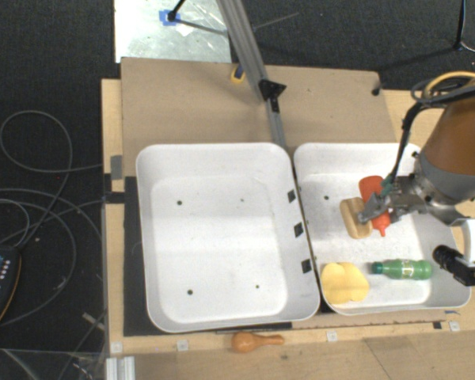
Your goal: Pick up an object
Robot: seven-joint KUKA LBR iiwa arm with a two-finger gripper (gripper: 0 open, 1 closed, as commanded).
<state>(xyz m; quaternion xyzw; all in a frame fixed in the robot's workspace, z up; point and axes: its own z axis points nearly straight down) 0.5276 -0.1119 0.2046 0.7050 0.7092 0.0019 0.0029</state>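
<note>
The gripper (378, 209) is down in the right bin (324, 169), its grey fingers sitting over an orange-red object (373, 188) and a tan block (354, 218). I can't tell from here whether the fingers are spread or pinched on anything; they blur into the orange piece, part of which pokes out below them at about 5 o'clock. The tan block lies just at 8 o'clock from the fingertips, touching or nearly touching them.

Around that cluster the bin floor is open toward 10 and 11 o'clock, up to the far rim. Toward 6 o'clock a green bottle (402, 270) lies on its side near the near rim, and a yellow lump (345, 283) sits in the near-left corner, tight against the wall shared with the left bin (214, 236).

The wrist and orange band (459, 137) come in from 3 o'clock and cover the bin's right wall. A small orange-brown thing (256, 340) lies on the bench outside the bins, at 6 o'clock of the left one.
</note>
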